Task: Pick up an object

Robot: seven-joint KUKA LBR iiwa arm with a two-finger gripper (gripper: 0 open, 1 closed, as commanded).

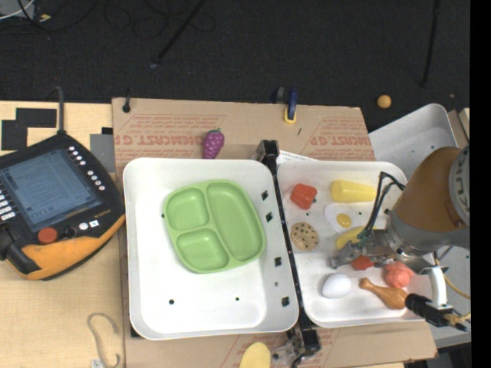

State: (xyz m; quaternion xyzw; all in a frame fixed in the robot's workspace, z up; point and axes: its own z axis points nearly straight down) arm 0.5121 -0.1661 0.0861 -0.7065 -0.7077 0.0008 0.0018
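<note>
On the far left of the bench (61,313) lies a control pendant (54,202), hard dark plastic with a glossy screen and an orange underside. Next comes the left bin (146,297), shallow, smooth and white, holding a green divided plate (215,225) of moulded plastic with three rounded wells. Behind that bin, on the cardboard backing (169,133), sits a small purple bunch of toy grapes (212,143). The right bin (314,313) carries the toy food: a red pepper-like piece (304,195) at the back left, a round speckled cookie (304,236) below it, a smooth white egg (335,286) at the front, a yellow corn-like cylinder (353,191) at the back lying left to right, and a flat fried egg (341,219) beneath it. The gripper (354,256) is low in the middle of this bin, directly over a small red piece (360,263) and touching or nearly touching a yellow piece (347,239); whether the jaws are wide, narrow or closed on anything cannot be told from this angle. Judged as the likeliest target, the red piece sits immediately beneath the jaws, its long axis not discernible. To the right lie a pink ball (397,274) and a tan drumstick (385,292), angled toward the front right.
</note>
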